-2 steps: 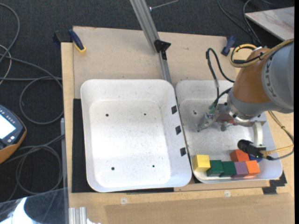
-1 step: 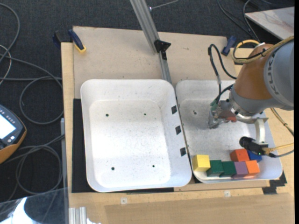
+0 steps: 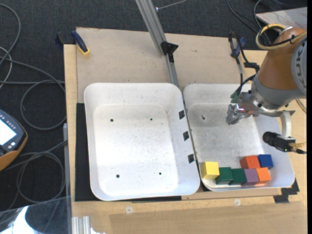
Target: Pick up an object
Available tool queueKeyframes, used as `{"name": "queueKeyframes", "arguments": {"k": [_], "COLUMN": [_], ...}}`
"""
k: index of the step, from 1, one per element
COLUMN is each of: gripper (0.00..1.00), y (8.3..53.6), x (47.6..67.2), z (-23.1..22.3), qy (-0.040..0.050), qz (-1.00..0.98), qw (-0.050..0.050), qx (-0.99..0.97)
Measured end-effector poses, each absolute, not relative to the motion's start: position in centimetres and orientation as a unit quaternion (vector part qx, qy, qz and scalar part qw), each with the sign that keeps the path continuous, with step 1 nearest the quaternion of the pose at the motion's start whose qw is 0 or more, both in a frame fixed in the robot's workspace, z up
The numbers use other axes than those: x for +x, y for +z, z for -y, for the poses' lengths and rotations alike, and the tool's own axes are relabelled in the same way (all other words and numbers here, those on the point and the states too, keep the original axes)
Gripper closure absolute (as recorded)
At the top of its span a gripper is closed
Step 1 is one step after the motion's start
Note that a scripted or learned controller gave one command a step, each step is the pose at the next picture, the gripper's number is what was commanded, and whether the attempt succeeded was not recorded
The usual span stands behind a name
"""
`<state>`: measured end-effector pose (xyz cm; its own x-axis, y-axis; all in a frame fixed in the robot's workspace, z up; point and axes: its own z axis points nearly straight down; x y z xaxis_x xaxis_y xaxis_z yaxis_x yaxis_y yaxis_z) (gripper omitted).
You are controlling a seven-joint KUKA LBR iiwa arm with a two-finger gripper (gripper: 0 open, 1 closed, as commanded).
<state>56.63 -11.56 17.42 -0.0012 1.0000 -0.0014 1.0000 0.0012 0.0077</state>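
Several coloured blocks lie bunched along the front wall of the right bin: a yellow block, a green block, a purple block, a red-orange block, a blue block and an orange block. My gripper hangs over the upper middle of the right bin, well behind the blocks, pointing down at bare bin floor. Nothing shows between its fingers. The grey arm with its orange band comes in from the right.
The left bin sits beside the right one, with a row of black tabs along the shared wall. A slanted metal pole crosses the bench's back. Clamps sit at the bench corners. Cables lie on the floor to the left.
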Motion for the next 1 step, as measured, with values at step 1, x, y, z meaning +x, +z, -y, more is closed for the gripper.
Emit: {"name": "queueKeyframes", "arguments": {"k": [1], "gripper": [1.0], "y": [21.98], "x": [57.0], "z": [12.13], "qy": [0.0019], "qz": [-0.707], "qw": [0.003], "qx": [0.707]}}
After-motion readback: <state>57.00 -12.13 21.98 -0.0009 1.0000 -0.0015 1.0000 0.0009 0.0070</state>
